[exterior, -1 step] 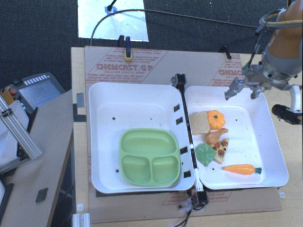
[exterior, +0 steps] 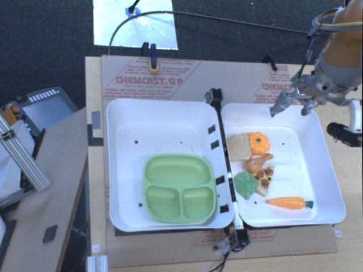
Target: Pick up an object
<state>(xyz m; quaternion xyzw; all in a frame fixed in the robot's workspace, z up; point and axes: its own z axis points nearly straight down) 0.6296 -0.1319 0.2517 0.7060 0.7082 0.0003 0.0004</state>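
Observation:
My gripper (exterior: 293,106) hangs above the far edge of the right bin (exterior: 317,169), fingers spread open with nothing between them. Below it, toy food lies along the bin's left side: an orange pumpkin (exterior: 259,143) on a tan bread slice (exterior: 239,147), a brown chicken drumstick (exterior: 258,162), a pizza slice (exterior: 265,178), a green broccoli piece (exterior: 245,184) and an orange carrot (exterior: 288,203) near the front. The gripper is well clear of all of them, up and to the right of the pumpkin.
The left bin (exterior: 130,152) holds a green divided plate (exterior: 179,188) at its front. A black divider with clips (exterior: 222,157) joins the two bins. A clamp (exterior: 152,58) sits at the bench's back edge.

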